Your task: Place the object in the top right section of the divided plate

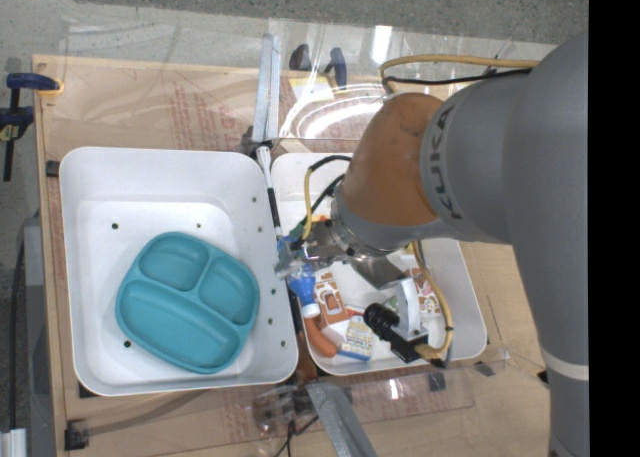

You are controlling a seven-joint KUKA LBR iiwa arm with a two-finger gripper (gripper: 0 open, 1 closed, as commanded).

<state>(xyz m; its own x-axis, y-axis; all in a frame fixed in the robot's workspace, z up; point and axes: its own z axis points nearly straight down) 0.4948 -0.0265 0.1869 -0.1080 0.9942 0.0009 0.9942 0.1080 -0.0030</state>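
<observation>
We judge the task barely begun: the teal divided plate (pixel 187 300) sits in the left bin (pixel 100 185), its top right section bare. The gripper (pixel 297 259) is low in the right bin (pixel 288 175) among the snack packets (pixel 332 300), where any object to move lies. We cannot tell whether the gripper is open or clamped.

I read the divided plate (pixel 188 301) as plain teal, the left bin (pixel 150 170) and right bin (pixel 470 317) white, the arm (pixel 520 145) grey with an orange band, plus a blue item (pixel 303 290), a red item (pixel 319 333) and a white packet (pixel 330 298) printed red-brown
</observation>
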